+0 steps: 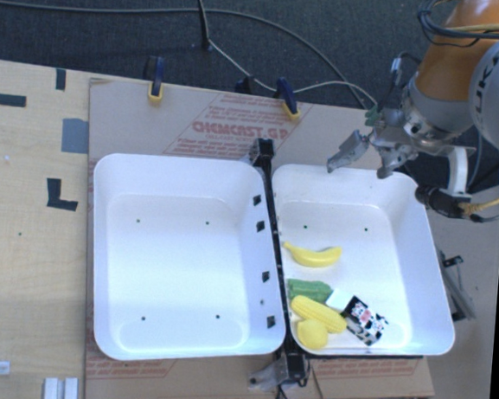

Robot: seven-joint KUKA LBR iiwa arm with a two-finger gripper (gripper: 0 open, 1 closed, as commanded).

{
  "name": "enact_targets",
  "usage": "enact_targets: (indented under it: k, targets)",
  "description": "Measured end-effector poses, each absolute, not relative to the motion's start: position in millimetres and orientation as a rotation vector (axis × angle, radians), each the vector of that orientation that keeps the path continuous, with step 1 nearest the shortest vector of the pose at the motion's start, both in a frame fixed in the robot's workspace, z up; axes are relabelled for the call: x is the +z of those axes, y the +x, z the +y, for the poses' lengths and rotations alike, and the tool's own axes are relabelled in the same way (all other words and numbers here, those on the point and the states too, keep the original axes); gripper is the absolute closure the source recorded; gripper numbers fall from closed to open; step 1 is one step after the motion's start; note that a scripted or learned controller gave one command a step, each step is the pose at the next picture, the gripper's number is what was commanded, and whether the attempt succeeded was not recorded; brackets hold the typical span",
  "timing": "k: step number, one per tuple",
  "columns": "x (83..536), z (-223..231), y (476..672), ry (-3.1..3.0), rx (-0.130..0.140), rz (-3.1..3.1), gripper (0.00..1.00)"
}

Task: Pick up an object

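Wooden bench, cardboard sheet under two shallow white plastic bins (111, 193). My two-finger gripper (361, 161) hangs spread and holding nothing above the far rim of the right bin. Candidates sit at the near end of that bin: yellow toy banana (314, 256), green block (309, 289), yellow corn-like piece (318, 313), black-and-white patterned item (364, 319). Nothing picked yet; descent, grasp, lift all remain.
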State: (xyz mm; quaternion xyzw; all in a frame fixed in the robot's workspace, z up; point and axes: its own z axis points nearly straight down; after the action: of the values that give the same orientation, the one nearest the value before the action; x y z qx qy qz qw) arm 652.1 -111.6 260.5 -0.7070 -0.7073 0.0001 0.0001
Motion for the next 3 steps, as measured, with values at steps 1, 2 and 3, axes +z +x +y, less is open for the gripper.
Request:
enact_targets:
  k: [1,2,3]
  targets:
    - [130,-94,575.6,-2.214,0.013,-2.215,0.00]
    - [163,-102,550.0,-2.222,0.000,-2.221,0.00]
    - [173,-112,562.5,-2.221,0.000,-2.223,0.00]
